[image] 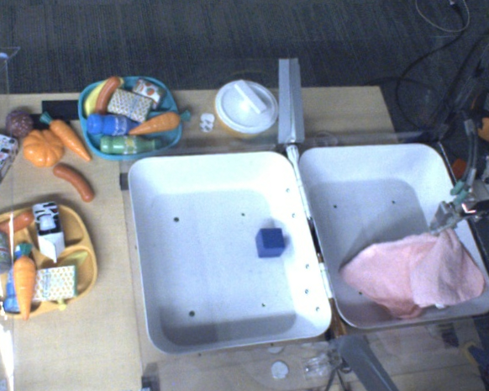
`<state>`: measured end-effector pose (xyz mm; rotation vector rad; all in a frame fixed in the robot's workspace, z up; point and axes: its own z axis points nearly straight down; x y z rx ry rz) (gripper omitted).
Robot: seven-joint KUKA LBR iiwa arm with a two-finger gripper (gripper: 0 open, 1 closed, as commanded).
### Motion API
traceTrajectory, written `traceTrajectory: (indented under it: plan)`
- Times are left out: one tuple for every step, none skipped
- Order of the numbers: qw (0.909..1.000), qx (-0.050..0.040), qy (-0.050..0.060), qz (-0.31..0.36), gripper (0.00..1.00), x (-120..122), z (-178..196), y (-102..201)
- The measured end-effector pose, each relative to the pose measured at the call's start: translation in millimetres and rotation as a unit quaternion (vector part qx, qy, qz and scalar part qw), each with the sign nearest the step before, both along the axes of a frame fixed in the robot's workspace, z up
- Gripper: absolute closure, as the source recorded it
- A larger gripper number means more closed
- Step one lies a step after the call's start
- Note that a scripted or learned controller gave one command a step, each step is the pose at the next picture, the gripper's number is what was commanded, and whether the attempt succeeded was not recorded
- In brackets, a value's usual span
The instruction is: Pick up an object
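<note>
A pink cloth (412,272) lies crumpled in the near right corner of the right bin (370,180). Its upper right corner is drawn up into a peak at my gripper (445,220), which reaches in over the bin's right rim. The fingers look shut on that corner of the cloth. A small blue cube (271,241) sits alone near the middle of the left bin (194,194), far from the gripper.
A blue bowl of toy food (129,117) and a white lidded container (246,106) stand behind the left bin. A yellow tray of toy food (32,262) and loose toy vegetables (55,146) lie on the bench at left. Cables hang at the right.
</note>
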<state>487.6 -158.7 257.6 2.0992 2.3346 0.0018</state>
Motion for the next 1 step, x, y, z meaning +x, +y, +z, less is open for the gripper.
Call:
traceTrajectory:
  plan:
    - [0.989, 0.0, 0.0, 0.148, 1.0, 8.3, -43.3, 48.3]
